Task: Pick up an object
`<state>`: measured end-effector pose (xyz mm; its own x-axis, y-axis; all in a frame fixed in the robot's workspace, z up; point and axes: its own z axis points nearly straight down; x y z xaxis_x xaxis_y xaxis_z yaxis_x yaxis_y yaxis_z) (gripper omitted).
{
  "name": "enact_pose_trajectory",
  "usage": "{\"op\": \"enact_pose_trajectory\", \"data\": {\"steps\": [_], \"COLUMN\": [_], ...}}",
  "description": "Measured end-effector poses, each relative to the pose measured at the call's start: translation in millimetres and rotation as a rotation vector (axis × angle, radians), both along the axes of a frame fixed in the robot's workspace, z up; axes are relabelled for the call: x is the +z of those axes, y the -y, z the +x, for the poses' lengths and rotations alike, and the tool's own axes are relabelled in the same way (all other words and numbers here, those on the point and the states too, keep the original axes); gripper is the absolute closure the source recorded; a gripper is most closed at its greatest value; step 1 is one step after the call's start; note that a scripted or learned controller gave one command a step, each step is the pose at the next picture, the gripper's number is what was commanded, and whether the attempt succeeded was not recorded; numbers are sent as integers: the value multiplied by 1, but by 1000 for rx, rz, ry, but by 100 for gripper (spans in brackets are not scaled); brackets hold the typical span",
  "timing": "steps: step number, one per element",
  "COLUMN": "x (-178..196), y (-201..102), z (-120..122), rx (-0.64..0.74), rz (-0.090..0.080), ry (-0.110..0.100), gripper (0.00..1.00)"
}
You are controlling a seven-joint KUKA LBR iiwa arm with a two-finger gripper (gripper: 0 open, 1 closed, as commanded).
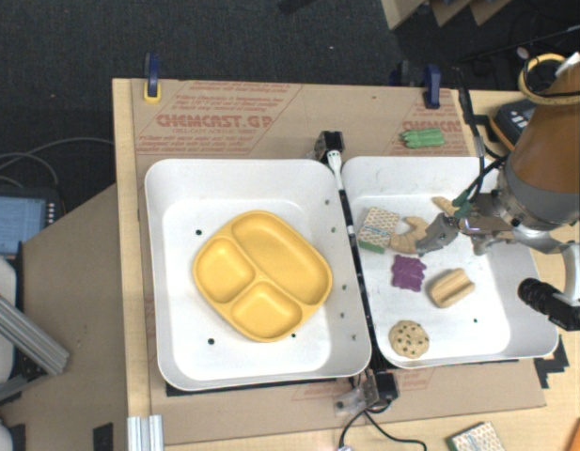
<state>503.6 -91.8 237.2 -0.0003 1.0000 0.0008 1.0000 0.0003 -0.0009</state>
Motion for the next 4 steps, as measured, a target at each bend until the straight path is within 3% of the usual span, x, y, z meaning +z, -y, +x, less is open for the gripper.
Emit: {"op": "enact_pose_trajectory", "data": {"steps": [1,2,3,4], "x": [-124,-154,-142,-47], "y": [23,18,19,-71], "z": [-8,83,81,81], "rx": [-3,3,-1,10], "rz": [1,-2,-2,3], "ry": [-13,5,5,12], "gripper": [0,0,100,100]}}
